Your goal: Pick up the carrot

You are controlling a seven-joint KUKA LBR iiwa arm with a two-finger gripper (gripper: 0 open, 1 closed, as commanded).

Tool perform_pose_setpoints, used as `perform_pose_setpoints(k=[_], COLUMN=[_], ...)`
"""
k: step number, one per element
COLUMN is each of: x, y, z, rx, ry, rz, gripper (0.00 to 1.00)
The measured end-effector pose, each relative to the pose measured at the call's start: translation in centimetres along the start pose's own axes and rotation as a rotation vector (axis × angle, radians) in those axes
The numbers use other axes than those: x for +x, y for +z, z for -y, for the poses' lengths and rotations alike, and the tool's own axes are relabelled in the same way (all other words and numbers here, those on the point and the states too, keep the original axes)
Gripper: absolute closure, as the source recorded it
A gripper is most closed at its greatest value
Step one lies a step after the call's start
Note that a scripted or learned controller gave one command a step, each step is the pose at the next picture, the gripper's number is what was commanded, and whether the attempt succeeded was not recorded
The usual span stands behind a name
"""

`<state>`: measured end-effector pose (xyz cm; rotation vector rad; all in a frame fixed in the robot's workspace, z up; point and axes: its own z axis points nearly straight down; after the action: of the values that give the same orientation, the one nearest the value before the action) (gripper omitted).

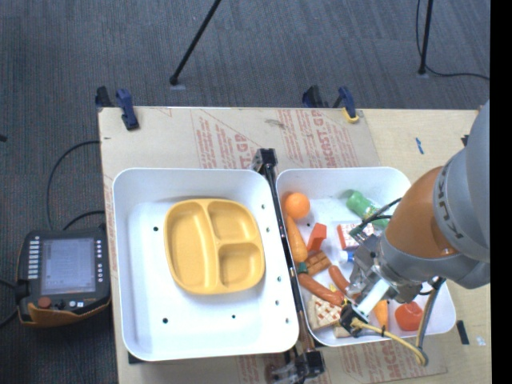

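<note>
Approach step, nothing picked yet. Carrot [296, 242] lies along the left wall of the right bin [394, 176], just below the orange [297, 206]. Gripper [358, 306] sits low at the bin's near side, over the hot dogs [320, 288] and waffle [326, 315], right of target. Arm slants in from the right, wrist tipped down-left. Finger state: can't tell. Next: shift left and slightly farther, align along the carrot, descend.

The worktop [200, 130] is brown board with red print. Two white bins sit on it side by side. The end effector [360, 306] hangs over the right bin [384, 178]; the left bin [140, 190] is beside it.
</note>
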<state>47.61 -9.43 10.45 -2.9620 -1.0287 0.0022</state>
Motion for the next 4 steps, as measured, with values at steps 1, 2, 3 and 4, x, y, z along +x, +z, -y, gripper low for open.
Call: perform_pose_setpoints(k=[1,2,3,4], x=[-1.1,-2.2,-2.2,-0.4], y=[-3.2,-5.2,-5.2,1.3], z=[-1.2,-2.6,-2.5,-0.3], rx=[-0.002,-0.003,-0.002,-0.001], ry=[0.001,0.289,0.289,-0.037], rz=[0.002,0.001,0.001,0.002], gripper=[1.0,1.0,0.0,0.0])
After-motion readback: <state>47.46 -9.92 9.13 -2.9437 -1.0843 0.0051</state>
